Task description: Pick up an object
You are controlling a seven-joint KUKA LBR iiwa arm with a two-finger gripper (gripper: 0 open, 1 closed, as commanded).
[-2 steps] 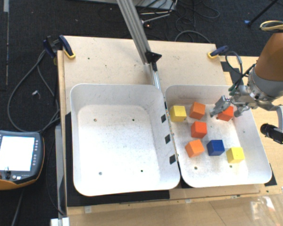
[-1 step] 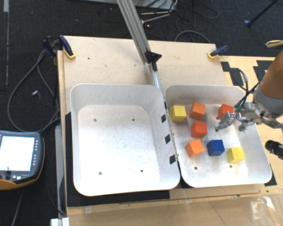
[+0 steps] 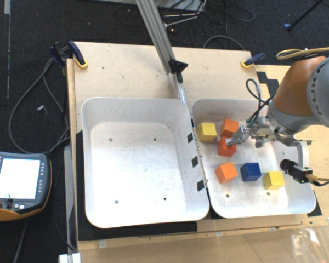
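The arm (image 3: 310, 95) enters from the right side of the camera view, with its grey upper housing at the frame edge and the orange band directly above the wrist. The wrist is angled down and to the left. The gripper (image 3: 237, 138) extends leftward from the wrist at a low height. Whether the fingers are apart or together cannot be resolved. A black fitting with a cable projects from the wrist's near side

White bins (image 3: 137, 114) hold yellow (image 3: 207, 131), orange (image 3: 226, 172), red (image 3: 226, 147) and blue (image 3: 250, 171) blocks.
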